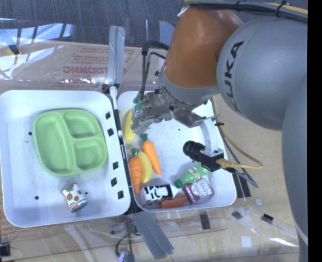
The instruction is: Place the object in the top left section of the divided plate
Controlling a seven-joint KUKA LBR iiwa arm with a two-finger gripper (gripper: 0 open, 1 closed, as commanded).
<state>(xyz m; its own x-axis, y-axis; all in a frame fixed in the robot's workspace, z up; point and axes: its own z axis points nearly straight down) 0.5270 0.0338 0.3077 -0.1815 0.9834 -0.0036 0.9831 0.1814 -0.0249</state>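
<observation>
The arm's bulk hides much of the right bin, and whether the claw is open or closed cannot be told; it hangs right of the divided plate, just above the corn cob. The plate lies in the left bin with a patterned cup below it. Carrots lie further right of the plate, and clear plastic sheeting covers the wooden worktop behind it.

Setup sits on a light wood bench with clear plastic sheeting taped over it – red print shows on the sheet up top. Beyond the bench it's dark grey carpet-like floor – bright glare hits the plastic at upper left
</observation>
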